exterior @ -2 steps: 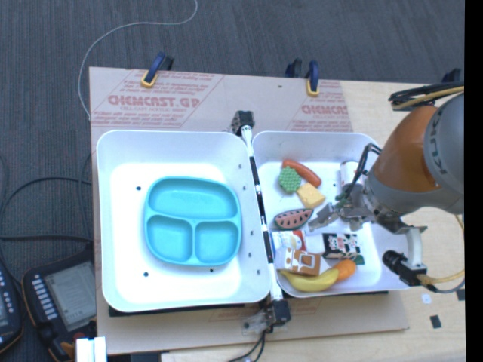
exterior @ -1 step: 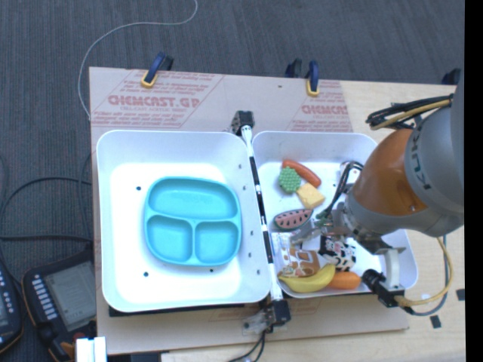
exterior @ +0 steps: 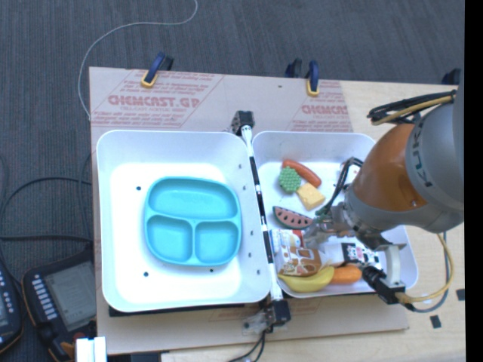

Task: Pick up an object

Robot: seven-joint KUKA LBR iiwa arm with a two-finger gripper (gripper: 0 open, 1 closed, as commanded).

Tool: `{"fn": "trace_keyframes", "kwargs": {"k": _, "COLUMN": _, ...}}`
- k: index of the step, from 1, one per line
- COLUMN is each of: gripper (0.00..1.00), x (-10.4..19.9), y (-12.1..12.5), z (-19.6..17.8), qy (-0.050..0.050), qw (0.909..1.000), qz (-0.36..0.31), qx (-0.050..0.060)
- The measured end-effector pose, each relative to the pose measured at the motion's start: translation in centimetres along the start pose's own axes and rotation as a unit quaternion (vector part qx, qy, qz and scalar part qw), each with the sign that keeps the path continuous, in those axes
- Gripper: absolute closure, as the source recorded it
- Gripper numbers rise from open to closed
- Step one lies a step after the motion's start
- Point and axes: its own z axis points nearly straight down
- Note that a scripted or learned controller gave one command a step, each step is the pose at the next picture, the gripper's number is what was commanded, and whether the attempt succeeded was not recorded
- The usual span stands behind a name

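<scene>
Bench w/ two shallow white bins side by side on a printed board clamped at its far edge by blue-handled clamps (exterior: 155, 68). Left bin (exterior: 113, 164): one light-blue divided tray (exterior: 193, 220), three compartments, sitting approx. centre, long compartment toward far edge, two smaller ones toward near edge; nothing in the compartments. Right bin (exterior: 332, 140): toy food items, all in the left half. Far-left area: green bumpy piece (exterior: 288, 179) touching a red-orange sausage-like piece (exterior: 303, 172) lying at a slant; yellow cheese-like wedge (exterior: 310, 196) just beside them, nearer the middle. Left edge, mid: watermelon slice (exterior: 290, 218). Near-left corner: printed snack packet (exterior: 296, 256) w/ a banana (exterior: 308, 280) along the near edge, touching the packet; an orange carrot-like piece (exterior: 347, 275) next to the banana's tip, by the near edge. Arm (exterior: 407, 179): grey w/ orange band, enters from right side, covers the right half of the right bin. Gripper (exterior: 323, 228) low over bin centre, just right of the watermelon slice and above the packet. Jaw state: cannot tell, wrist body and clutter hide them; no item seen held. Cables run along the arm and off the bin's near-right corner.
</scene>
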Motion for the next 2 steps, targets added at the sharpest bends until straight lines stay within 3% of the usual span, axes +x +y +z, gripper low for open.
{"fn": "trace_keyframes", "kwargs": {"k": 1, "gripper": 0.0, "x": -0.2, "y": 0.0, "z": 0.0, "qy": -0.002, "qw": 1.0, "qz": 0.001, "qx": -0.001}}
{"fn": "trace_keyframes", "kwargs": {"k": 2, "gripper": 0.0, "x": 0.0, "y": -0.4, "z": 1.0, "qy": -0.009, "qw": 0.9999, "qz": 0.007, "qx": 0.0}}
